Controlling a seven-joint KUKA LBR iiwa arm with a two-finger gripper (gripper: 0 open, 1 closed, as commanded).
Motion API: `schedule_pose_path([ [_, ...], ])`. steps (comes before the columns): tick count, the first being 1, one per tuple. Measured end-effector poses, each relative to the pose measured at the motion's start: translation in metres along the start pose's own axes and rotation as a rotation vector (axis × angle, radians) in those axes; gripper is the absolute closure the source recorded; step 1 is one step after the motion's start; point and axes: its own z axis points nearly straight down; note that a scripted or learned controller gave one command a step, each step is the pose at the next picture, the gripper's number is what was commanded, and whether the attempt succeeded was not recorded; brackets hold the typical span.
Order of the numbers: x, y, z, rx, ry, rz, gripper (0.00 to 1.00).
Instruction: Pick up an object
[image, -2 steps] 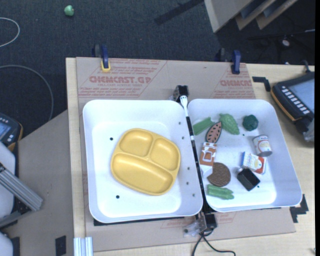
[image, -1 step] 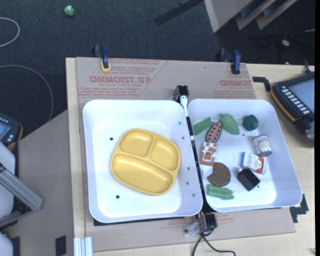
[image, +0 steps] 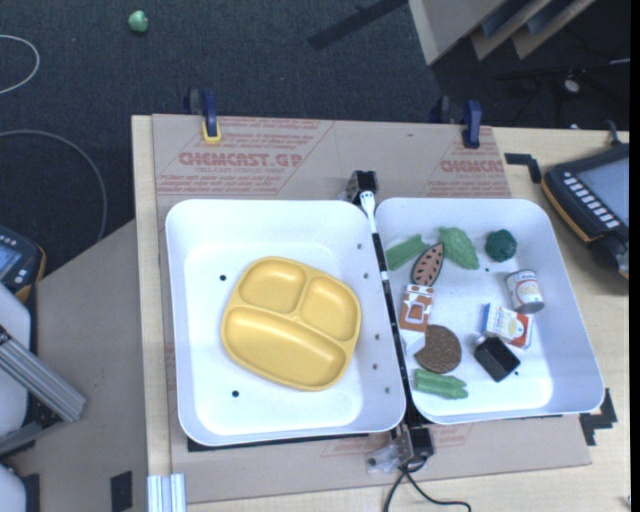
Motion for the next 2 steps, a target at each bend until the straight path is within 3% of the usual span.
schedule_pose_path([
  [2,-0.001,0.002,-0.021,-0.007,-0.006,-0.002,1.0],
])
